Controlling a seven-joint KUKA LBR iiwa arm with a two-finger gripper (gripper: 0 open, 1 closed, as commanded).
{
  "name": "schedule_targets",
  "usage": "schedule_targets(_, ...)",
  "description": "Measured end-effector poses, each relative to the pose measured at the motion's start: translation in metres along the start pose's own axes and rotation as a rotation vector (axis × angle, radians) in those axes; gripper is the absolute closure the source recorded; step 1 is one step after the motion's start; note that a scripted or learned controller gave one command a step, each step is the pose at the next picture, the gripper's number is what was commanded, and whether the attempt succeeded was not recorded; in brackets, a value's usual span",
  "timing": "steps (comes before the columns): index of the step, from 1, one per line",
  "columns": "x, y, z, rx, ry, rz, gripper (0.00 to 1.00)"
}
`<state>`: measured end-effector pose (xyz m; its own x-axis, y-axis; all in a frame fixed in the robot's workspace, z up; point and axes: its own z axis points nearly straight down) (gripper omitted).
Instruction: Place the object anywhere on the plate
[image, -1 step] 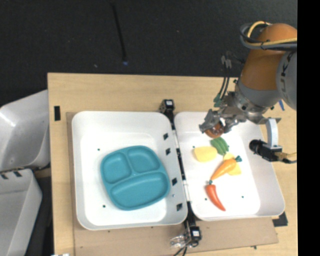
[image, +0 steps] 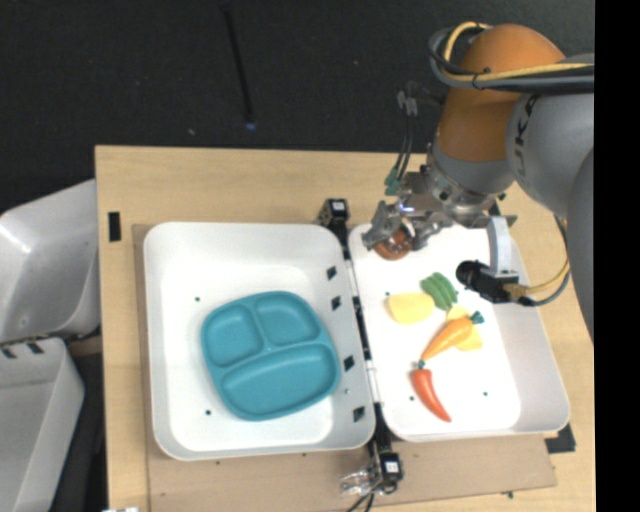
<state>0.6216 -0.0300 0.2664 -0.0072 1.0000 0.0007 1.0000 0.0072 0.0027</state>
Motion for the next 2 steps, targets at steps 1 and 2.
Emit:
schedule_targets(1,0.039,0.021,0.018,0.002,-0.001,0.002,1.00)
schedule_targets(2,0.089,0.037,0.018,0.000,0.000,0.001,1.00)
